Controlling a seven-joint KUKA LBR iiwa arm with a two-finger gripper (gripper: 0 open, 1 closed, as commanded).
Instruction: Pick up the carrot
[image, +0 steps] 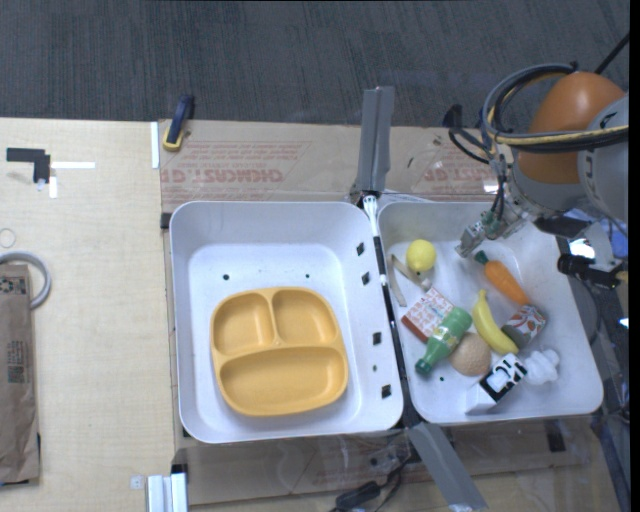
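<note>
Tool: the grey two-finger tool (478, 243) is hanging over the back part of the right shallow white plastic bin (580, 400), at the end of the grey arm with the orange band (572, 110).
State of tool: I cannot tell if it is apart or together; it is too small and blurred here, and nothing is showing between its tips.
Carrot: the long orange carrot with a green end (503, 281) is lying on the bin floor just beside the tool, toward the front and right of it, not touching it as far as I can see.
Near the carrot: a yellow lemon (421, 256) is lying to the left; a yellow banana (490, 322) is lying in front of the carrot.
Front of the bin: a green plastic bottle (441, 341), a red and white carton (428, 313), a round brown fruit (470, 355) and a black and white bottle (515, 375) are crowding close together.
Left bin: the left shallow white plastic bin (190, 330) is holding a yellow plate with three compartments (279, 350).
Desk: the light wooden desk (90, 230) is carrying a brown paper bag (17, 360) at the left edge.
</note>
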